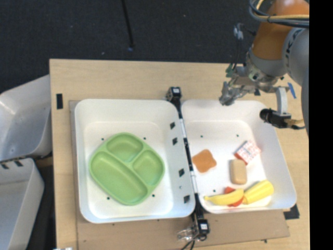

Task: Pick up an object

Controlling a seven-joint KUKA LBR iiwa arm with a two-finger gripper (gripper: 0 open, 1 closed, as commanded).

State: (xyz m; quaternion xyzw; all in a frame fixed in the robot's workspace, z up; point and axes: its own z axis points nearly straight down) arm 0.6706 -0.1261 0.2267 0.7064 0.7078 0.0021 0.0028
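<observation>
Camera view: the hand (227, 99) hangs above the far rim of the right bin (270, 134); finger state cannot be determined. Right bin contents: orange piece (204, 161), tan block (239, 172), red-and-white packet (247, 151), yellow banana (225, 197). The left bin (83, 139) carries a green divided plate (126, 168).

Open floor behind orange piece (204, 161)

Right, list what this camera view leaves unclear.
- Gripper: too small and blurred to tell whether it is open or shut.
- Red item: mostly hidden under the banana.
- Red-and-white packet: print too small to read.
- Arm: cut off by the top edge.
</observation>
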